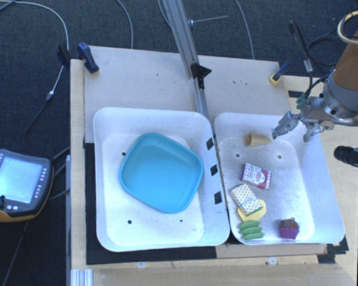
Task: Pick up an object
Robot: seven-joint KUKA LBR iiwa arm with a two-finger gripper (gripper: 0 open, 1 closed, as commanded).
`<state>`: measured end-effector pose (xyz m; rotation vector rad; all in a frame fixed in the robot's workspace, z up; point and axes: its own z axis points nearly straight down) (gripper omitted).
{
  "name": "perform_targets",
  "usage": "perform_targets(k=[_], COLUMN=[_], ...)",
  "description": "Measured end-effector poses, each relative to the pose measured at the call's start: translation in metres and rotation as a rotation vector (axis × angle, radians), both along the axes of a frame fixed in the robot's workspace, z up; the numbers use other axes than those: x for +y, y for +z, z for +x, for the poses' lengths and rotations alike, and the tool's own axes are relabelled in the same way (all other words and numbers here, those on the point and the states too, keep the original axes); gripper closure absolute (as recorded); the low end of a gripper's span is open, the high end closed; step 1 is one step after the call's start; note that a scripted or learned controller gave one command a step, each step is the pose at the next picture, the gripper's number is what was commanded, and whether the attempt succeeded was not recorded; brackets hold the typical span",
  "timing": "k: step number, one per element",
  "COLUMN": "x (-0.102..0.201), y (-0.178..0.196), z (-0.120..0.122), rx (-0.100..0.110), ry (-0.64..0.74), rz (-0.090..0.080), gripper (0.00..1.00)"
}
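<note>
blue plate (162, 172) sits in the left bin (109, 121). the right bin (320, 175) has a tan cone (257, 139) near its far wall, a pink box (256, 175) mid-bin, then a checkered packet (243, 195), yellow piece (251, 208), green pods (251, 230) and a purple thing (288, 228) toward the front. end effector (295, 128) hovers over the far right corner, fingers apart, nothing between them, just right of the cone.

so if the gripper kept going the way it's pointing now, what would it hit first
Most likely the small tan cone at the back of the right bin. The gripper slants down and toward the left of the view, and the cone lies just beyond it. Depth is unclear, so it might meet the bin floor first.
</note>
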<state>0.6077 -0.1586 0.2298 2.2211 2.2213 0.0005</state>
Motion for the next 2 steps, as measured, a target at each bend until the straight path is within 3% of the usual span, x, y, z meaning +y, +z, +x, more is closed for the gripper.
perform_targets(k=[2], x=[0.005], y=[-0.103], z=[-0.003], rx=[0.004], ry=[0.0], rz=[0.001], gripper=[0.0])
